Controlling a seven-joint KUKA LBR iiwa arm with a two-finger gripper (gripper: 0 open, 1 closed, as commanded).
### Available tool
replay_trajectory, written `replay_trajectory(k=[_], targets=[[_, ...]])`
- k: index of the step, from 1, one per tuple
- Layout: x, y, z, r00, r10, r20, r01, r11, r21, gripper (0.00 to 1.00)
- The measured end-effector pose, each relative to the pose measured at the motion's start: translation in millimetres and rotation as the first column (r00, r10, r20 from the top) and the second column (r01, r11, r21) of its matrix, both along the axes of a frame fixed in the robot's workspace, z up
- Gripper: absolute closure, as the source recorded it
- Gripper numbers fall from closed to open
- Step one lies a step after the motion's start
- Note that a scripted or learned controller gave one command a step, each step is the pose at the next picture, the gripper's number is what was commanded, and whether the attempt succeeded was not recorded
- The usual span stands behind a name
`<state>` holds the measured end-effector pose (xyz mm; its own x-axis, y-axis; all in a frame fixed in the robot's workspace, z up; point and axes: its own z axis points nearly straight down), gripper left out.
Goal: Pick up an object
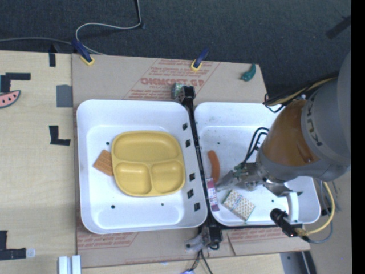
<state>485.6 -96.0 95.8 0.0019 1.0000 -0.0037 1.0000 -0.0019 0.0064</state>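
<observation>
— What is seen nearest the camera, at the lower edge?

— The front rim of the right bin (259, 224) is seen there, and just inside it a small patterned packet (239, 204) is lain flat on the white floor, near the divider between the two bins.

— And the jaws?

— The gripper (228, 178) is found just above that packet, low over the right bin, reached in from the right under the orange band of the arm (296, 141). Whether the jaws are open or closed cannot be told; the metal parts are blurred, and nothing can be made out between them.

— What else is lain in that bin?

— A slim orange-red object (214, 163), perhaps a toy sausage, is set lengthways just beside the divider, close to the gripper's left.

— And the left bin?

— In the left bin (91, 170) a yellow divided plate (149, 162) is placed near the centre, and a brown flat piece (104, 163) is tucked partly under its left edge.

— Farther back?

— The bins are borne on a cardboard sheet (165, 79) on the desk (28, 170), held by two yellow clips (199, 63) at its far edge.
</observation>
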Motion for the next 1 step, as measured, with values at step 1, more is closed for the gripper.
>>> replay_trajectory(k=[1], targets=[[-1.3, -0.4, -9.8, 1.0, 0.001, -0.004, -0.001, 1.0, 0.002, 0.0]])
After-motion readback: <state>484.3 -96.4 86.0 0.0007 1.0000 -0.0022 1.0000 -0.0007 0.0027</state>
